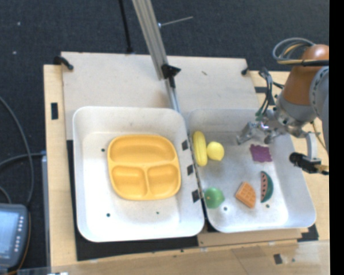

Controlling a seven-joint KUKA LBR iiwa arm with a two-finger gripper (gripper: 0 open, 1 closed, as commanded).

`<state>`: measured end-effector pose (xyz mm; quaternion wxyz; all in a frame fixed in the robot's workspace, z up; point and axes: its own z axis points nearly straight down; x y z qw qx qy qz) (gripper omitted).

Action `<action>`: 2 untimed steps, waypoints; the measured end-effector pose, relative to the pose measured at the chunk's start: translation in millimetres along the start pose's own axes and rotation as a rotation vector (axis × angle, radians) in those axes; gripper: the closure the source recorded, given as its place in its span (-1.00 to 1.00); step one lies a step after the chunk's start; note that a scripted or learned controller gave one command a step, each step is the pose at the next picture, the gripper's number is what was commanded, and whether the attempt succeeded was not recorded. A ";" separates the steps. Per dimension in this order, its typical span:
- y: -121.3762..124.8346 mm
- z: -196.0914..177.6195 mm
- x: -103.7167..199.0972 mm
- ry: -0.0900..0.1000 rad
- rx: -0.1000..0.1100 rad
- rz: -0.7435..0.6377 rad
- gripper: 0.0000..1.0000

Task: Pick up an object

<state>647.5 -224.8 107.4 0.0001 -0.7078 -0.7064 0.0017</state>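
Observation:
In the right bin [298,202] lie a yellow banana [199,148], a yellow lemon [215,151], a green lime [213,197], an orange waffle piece [246,194], a watermelon slice [266,187] and a purple grape bunch [261,152]. My gripper [255,135] hangs over the bin's far part, just above and behind the purple bunch. Its fingers stand spread, open, with nothing between them. The arm comes in from the right edge.
The left bin [89,211] holds a yellow divided plate [144,166]. A slanted metal post [152,30] rises behind the bins, its foot near the wall between them. The lemon and banana lie against that wall.

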 end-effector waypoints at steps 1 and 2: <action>1.2 -15.1 -1.3 -0.002 -0.006 0.000 1.00; 7.3 -60.8 -2.4 0.000 -0.009 -0.005 1.00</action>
